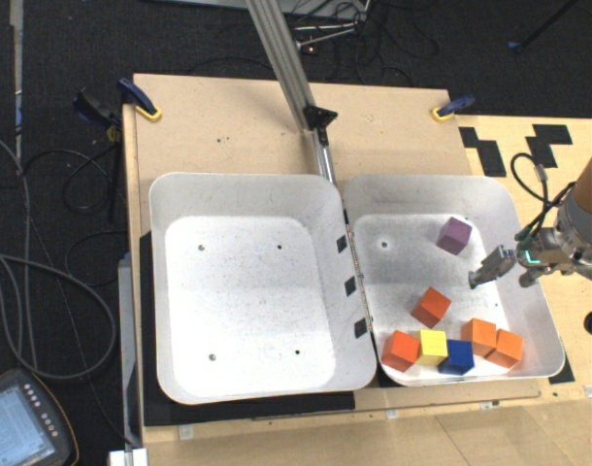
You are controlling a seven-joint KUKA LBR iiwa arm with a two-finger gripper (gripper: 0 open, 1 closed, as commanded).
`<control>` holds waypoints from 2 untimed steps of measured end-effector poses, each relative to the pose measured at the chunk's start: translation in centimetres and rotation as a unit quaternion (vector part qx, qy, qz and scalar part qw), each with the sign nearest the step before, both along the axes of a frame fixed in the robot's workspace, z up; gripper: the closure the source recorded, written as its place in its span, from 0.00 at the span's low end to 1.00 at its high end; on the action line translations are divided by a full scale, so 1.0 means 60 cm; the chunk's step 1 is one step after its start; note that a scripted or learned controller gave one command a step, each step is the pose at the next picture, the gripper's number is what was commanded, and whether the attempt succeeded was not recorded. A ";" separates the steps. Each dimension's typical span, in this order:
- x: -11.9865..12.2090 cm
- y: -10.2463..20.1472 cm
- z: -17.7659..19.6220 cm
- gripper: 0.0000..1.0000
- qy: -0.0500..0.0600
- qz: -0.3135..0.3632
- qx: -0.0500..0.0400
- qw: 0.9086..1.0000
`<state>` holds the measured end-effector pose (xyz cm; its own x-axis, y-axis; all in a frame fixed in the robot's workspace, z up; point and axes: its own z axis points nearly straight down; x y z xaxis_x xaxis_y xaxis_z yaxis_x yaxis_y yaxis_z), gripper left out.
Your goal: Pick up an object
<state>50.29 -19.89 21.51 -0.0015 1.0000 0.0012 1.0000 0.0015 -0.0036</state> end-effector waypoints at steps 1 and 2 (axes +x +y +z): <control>0.001 0.000 0.003 0.00 -0.002 -0.001 -0.001 1.000; 0.001 -0.008 -0.071 0.00 0.000 -0.002 0.000 1.000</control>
<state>50.34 -20.35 17.25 0.0015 1.0000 0.0007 1.0000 -0.0015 -0.0042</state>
